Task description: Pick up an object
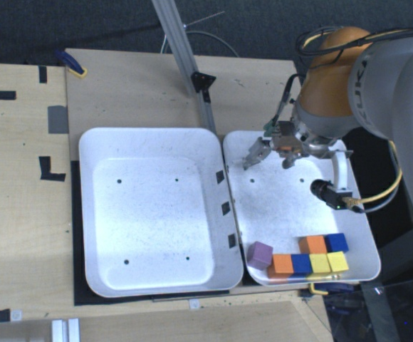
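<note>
With its fingers apart and holding nothing, the gripper (pixel 270 155) hangs near the right bin's (pixel 278 198) far edge, so closing here would likely miss the cluster of blocks (pixel 302 256) along the near edge.

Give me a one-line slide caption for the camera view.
Gripper open above the right bin's far end, apart from the coloured blocks clustered at its near edge; left bin alongside.

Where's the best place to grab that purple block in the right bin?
Probably from above, closing the hand across the purple block on its free near and far faces. An orange block sits close on its right and the bin wall on its left.
</note>
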You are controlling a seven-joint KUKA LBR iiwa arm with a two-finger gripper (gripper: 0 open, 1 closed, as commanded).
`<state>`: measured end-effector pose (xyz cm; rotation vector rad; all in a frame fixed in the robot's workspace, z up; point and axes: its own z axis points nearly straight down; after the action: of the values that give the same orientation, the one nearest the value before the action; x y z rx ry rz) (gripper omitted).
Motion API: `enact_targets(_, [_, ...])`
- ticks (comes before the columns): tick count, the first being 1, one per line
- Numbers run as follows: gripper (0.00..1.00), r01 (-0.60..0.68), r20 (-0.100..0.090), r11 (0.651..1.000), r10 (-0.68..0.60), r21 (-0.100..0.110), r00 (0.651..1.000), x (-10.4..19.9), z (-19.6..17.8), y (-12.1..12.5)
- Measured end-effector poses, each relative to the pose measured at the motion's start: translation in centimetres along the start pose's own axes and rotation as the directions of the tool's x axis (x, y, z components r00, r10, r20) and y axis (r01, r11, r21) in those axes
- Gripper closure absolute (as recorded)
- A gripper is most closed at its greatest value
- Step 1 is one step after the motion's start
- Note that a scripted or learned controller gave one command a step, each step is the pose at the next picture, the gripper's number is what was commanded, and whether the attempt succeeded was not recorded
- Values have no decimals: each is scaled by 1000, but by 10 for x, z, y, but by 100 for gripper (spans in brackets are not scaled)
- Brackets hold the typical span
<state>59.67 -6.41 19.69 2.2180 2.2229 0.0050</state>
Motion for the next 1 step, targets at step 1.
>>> enact_targets(1, [0,-1,1,1000,1,7,1000,12,5,-16])
